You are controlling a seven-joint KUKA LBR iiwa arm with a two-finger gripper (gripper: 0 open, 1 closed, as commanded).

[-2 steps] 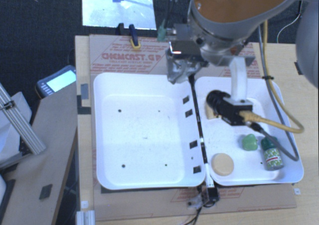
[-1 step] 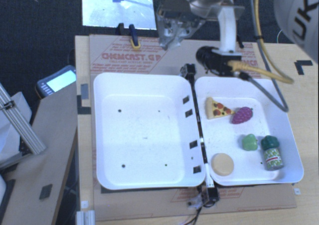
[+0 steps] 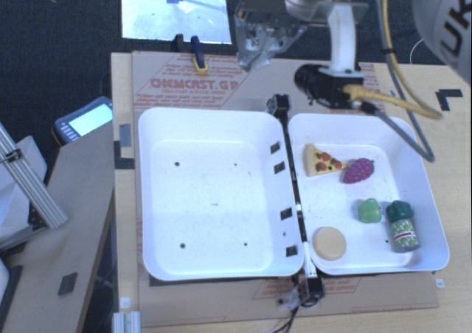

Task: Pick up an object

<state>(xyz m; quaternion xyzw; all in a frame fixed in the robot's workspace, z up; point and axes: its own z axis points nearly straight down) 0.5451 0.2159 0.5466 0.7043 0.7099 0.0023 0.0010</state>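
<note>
A: Since the job is to lift one of the objects, where do they lie?

B: All five sit in the right bin (image 3: 431, 199). A pizza slice (image 3: 322, 160) lies near the bin's far left corner, with a purple bunch of grapes (image 3: 358, 170) just beside it on the right. Nearer the camera, a small green piece (image 3: 369, 211) rests next to a green-capped bottle (image 3: 402, 226), which lies against the right wall. A round tan disc (image 3: 330, 243) sits in the near left corner, apart from the rest.

A: And the left bin (image 3: 214, 195)?

B: It stands side by side with the right one, joined along a black clipped seam in the middle. Both rest on a brown board with red lettering on the desk (image 3: 85, 177).

A: What of the gripper (image 3: 253, 48)?

B: It hangs beyond the far edge of the bins, above the board, well apart from every object. Nothing is between its fingers; whether they are spread or closed, I cannot tell at this angle. A yellow cable (image 3: 391, 99) trails from the arm across the far rim of the right bin
</note>
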